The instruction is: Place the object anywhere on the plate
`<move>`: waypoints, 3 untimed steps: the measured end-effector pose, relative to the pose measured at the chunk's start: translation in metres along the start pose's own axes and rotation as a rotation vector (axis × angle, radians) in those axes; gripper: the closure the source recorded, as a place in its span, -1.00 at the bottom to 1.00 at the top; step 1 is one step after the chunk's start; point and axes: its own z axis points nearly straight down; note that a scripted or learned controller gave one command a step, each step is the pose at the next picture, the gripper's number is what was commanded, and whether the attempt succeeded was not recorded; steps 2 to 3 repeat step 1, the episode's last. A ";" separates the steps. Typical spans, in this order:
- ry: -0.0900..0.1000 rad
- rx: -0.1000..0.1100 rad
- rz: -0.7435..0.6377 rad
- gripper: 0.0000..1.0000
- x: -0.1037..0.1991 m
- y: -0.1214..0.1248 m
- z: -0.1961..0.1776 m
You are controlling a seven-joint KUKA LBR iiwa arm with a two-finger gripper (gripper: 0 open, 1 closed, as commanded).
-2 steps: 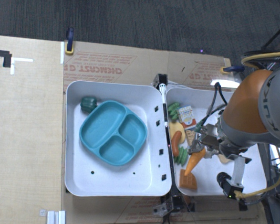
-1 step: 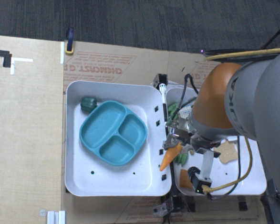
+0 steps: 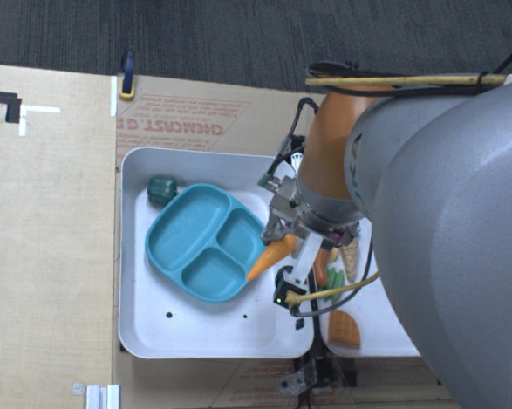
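One white bin (image 3: 143, 322) holds the work: a blue divided plate (image 3: 203, 241) with three compartments lies tilted in its left half, and a small dark green object (image 3: 162, 189) sits just beside the plate's upper left rim, against the bin's back corner. An orange carrot (image 3: 268, 255) lies aslant at the plate's right edge, its pointed end reaching down over the rim towards the lower right compartment, its thick end up under the gripper (image 3: 282, 236). Wrist and gripper body cover that thick end, so whether the fingers are apart or closed on the carrot cannot be told. The grey arm (image 3: 446, 239) with its orange band (image 3: 330, 148) fills the right side and hides most of the bin's right half. Below the gripper a yellowish cable and black fittings hang over the bin floor. To the right of these, partly hidden, lie a pale corn-like piece (image 3: 350, 260) and an orange-brown wedge (image 3: 344, 330) near the bin's front rim. Brown cardboard (image 3: 183, 120) lies behind the bin.
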 end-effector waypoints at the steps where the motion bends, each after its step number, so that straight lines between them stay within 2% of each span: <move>1: 0.000 0.000 0.000 -1.00 0.000 0.000 0.000; 3: 0.000 0.000 0.000 -1.00 0.000 0.000 0.000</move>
